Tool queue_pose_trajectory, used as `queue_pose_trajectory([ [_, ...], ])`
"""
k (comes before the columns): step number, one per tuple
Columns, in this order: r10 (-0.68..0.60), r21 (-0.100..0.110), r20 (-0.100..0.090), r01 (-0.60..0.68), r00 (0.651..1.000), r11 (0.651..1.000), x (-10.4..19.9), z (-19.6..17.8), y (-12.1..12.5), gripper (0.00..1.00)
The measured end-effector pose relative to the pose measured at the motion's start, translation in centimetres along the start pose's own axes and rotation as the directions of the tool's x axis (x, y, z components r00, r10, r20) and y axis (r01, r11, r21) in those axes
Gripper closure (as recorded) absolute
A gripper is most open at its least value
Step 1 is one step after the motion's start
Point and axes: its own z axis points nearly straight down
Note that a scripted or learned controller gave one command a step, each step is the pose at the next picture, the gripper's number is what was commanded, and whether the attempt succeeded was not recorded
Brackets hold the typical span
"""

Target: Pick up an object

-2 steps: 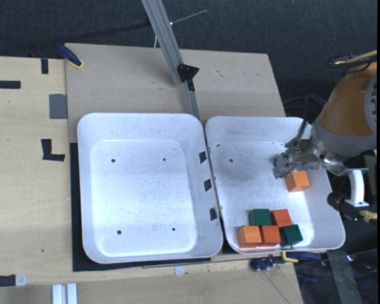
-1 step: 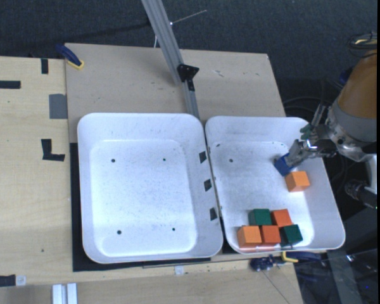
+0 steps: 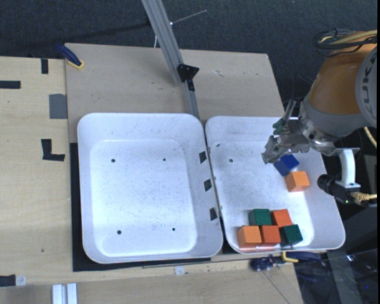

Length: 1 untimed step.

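My gripper [image 3: 273, 155] hangs over the right bin [image 3: 240, 138], in its upper right part. A blue block [image 3: 286, 164] lies right below and beside the fingertips, partly covered by them. An orange block [image 3: 297, 181] sits just past it toward the front right. Near the bin's front edge lies a cluster: a green block [image 3: 260, 217], an orange-red block [image 3: 282, 218], an orange block [image 3: 249, 235], another orange-red block [image 3: 270, 234] and a dark green block [image 3: 292, 234]. Nothing shows clearly between the fingers.
The left bin [image 3: 95, 170] stands beside the right one, with black clips along their shared rim. A grey metal pole [image 3: 168, 37] slants from the top down to the bins' back edge. The arm's orange band [image 3: 342, 87] fills the right side.
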Motion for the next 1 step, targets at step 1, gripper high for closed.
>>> queue_pose_trajectory([
  [1, -0.002, -0.001, -0.002, 0.002, 1.000, 1.000, 5.59, -0.69, 1.70, 1.00],
])
